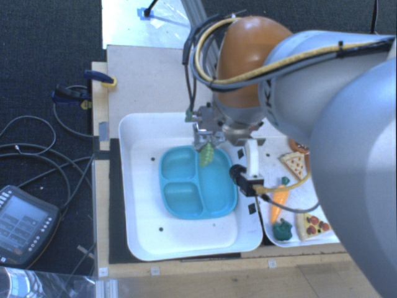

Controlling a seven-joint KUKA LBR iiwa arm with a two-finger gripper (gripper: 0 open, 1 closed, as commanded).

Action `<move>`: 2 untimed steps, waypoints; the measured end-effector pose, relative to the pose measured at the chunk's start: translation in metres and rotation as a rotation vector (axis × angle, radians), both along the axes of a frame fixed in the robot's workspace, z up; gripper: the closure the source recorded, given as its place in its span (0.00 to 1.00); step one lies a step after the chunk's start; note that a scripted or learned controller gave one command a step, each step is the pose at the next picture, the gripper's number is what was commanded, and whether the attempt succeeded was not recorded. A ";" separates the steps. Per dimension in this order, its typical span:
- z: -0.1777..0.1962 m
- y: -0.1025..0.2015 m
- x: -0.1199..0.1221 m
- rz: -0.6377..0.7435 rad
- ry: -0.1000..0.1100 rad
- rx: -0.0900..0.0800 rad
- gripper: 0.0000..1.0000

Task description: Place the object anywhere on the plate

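On the bench near frame centre, we see the gripper (205,143) clamped on a small green object (206,154) that hangs long axis vertical directly over the upper right compartment of the blue plate (180,197) in the left bin (139,228).

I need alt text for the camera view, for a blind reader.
A grey robot arm's gripper holds a small green object just above a blue divided plate in the left white bin. Toy foods lie in the right bin.
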State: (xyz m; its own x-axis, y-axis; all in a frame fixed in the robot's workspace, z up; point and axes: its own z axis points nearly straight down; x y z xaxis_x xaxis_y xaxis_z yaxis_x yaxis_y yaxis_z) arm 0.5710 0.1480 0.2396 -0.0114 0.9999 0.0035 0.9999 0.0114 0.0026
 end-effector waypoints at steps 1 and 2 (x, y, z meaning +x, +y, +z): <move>-0.018 0.050 0.012 -0.001 0.001 -0.002 1.00; -0.017 0.047 0.012 -0.004 0.002 -0.004 0.00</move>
